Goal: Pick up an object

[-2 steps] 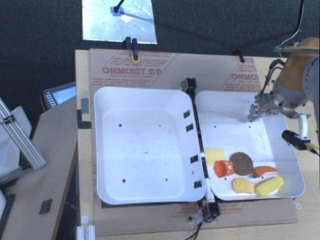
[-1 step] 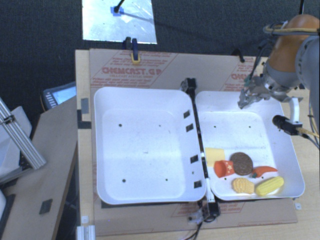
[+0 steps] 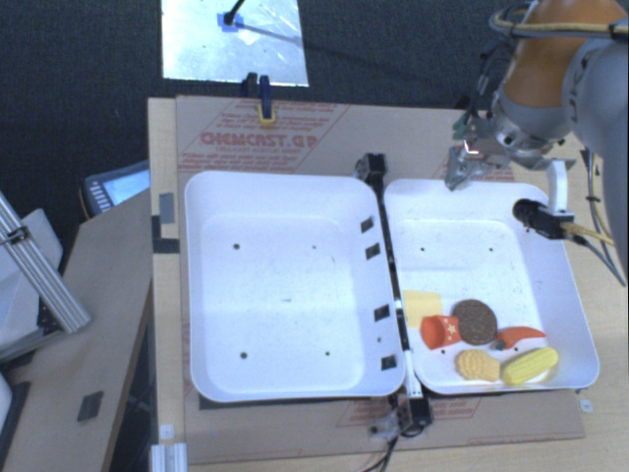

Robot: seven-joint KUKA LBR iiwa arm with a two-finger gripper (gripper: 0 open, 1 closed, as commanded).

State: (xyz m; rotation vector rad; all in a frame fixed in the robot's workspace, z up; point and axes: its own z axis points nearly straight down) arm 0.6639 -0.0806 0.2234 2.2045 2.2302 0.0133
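Several toy food pieces lie at the near end of the right bin point(image 3: 550, 264): a yellow cheese slice point(image 3: 420, 306), a red pepper piece point(image 3: 439, 331), a brown round patty point(image 3: 476, 321), an orange-red carrot piece point(image 3: 521, 336), a tan cookie point(image 3: 478, 365) and a yellow corn cob point(image 3: 530, 365). My gripper point(image 3: 460, 174) hangs over the far edge of the right bin, well apart from the food. I see nothing held in it.
The left bin point(image 3: 285, 283) sits beside the right one, joined by a black clamp strip point(image 3: 385, 264). A cardboard sheet point(image 3: 265, 136) lies under both bins. A blue and yellow clamp point(image 3: 263, 96) stands at the far edge.
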